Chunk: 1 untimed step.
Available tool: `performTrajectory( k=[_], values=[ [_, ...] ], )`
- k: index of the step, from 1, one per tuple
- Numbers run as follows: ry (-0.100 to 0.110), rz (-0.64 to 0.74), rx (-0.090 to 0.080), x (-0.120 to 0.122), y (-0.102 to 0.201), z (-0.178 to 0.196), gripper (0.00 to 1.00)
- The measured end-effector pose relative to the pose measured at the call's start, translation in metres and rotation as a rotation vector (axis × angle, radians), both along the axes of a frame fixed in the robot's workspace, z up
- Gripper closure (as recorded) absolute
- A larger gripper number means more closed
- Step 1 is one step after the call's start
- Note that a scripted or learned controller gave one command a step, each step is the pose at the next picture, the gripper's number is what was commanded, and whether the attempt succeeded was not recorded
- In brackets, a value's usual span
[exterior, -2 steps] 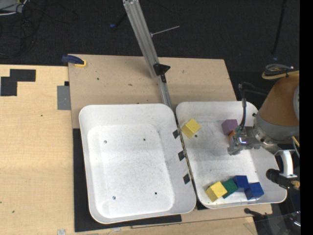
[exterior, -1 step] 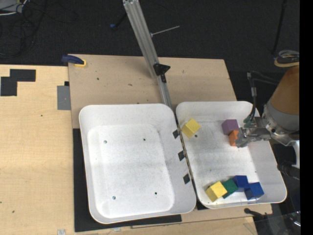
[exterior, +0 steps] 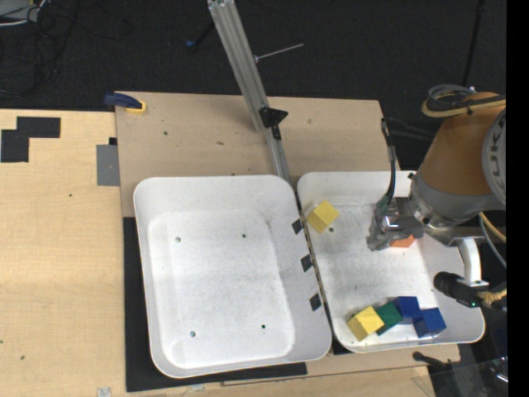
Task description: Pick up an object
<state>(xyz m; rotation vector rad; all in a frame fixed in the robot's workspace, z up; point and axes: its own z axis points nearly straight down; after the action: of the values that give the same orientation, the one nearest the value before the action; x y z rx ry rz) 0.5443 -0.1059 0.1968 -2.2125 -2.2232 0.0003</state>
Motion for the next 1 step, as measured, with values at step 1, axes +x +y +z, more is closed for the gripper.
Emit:
performTrajectory(
  k=[1],
  values=[
    [0.001, 0.000, 0.000, 0.0059, 0.0569, -0.0043, 1.00]
  ],
)
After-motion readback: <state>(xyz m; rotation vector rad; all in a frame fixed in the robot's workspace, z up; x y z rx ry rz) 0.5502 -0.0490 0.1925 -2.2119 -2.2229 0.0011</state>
